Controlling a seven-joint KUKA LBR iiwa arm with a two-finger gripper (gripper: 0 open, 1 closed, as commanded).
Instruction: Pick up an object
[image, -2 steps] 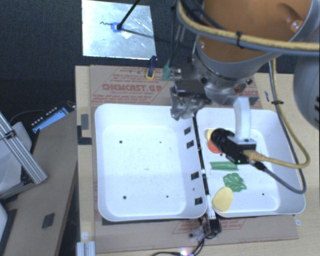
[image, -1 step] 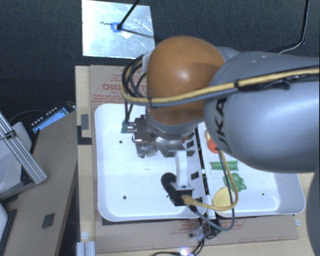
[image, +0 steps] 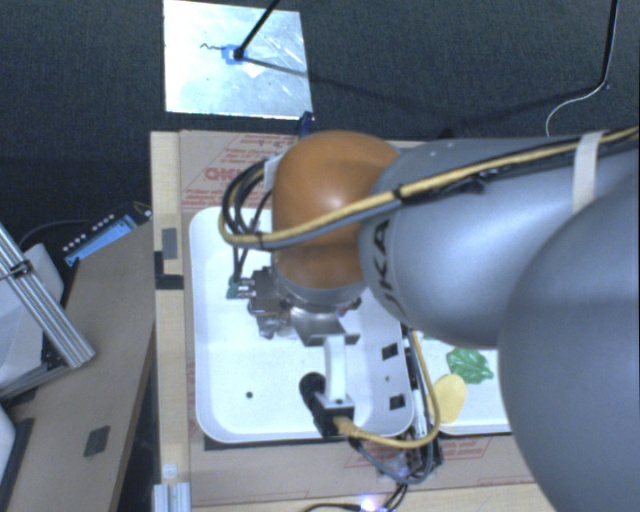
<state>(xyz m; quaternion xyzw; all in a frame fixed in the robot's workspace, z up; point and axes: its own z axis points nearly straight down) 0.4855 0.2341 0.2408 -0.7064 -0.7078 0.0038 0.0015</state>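
My gripper (image: 262, 303) hangs low over the middle of the left white bin (image: 222, 405), under the orange wrist band, and the wrist hides most of it. A green object (image: 471, 363) lies in the right bin (image: 490, 420) close to the divider. A yellow object (image: 451, 396) sits just in front of the green one. Both lie to the right of the gripper, apart from it. Nothing can be seen held at the gripper.
The grey arm covers the right bin's far part and the left bin's right side. A tiny dark speck (image: 248, 394) marks the left bin's floor. Brown cardboard (image: 215, 160) borders the bins, and a metal rail (image: 40, 310) stands at the left.
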